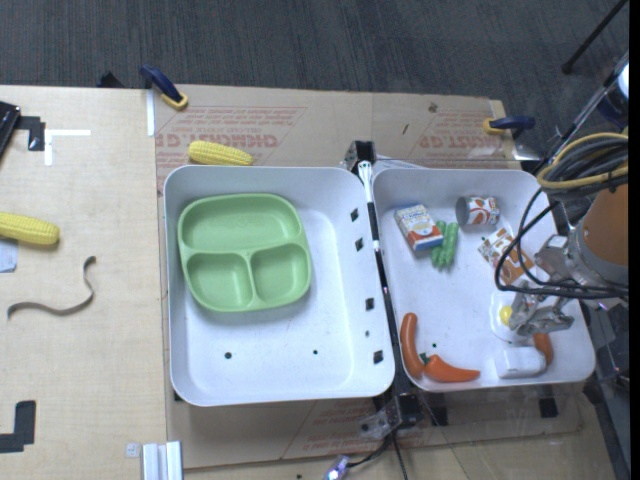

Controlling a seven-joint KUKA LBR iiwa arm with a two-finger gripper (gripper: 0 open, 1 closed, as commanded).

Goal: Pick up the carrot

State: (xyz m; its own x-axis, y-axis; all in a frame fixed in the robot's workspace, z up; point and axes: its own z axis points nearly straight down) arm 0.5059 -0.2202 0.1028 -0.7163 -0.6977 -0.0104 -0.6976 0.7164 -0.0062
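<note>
Start at the near edge of the right bin (470,183): your carrot (447,370) lies flat on the bin floor at about 7 o'clock in that bin, its orange body pointing toward 3 o'clock. Touching it on the left is a red sausage (409,337), running up toward 12 o'clock. Just to the right sits a small white block (521,363) against the near wall.

The jaws (532,316) sit at roughly 4 o'clock in the same bin, near the right wall and apart from the carrot. You cannot tell whether they are open or closed; cables and metal parts clutter that spot, and an orange piece just below them may be another toy, though the view is too poor to say.

Farther back in the right bin you have a green bean pod (445,245), a small carton (419,226) beside it, and a tipped can (479,210) at about 1 o'clock.

The left bin (262,368) carries a green divided plate (243,251) in its far-left part.

Beyond the bins, a corn cob (219,153) rests on the surface at 12 o'clock from the left bin, and a second cob (28,229) lies well off at 9 o'clock.
</note>
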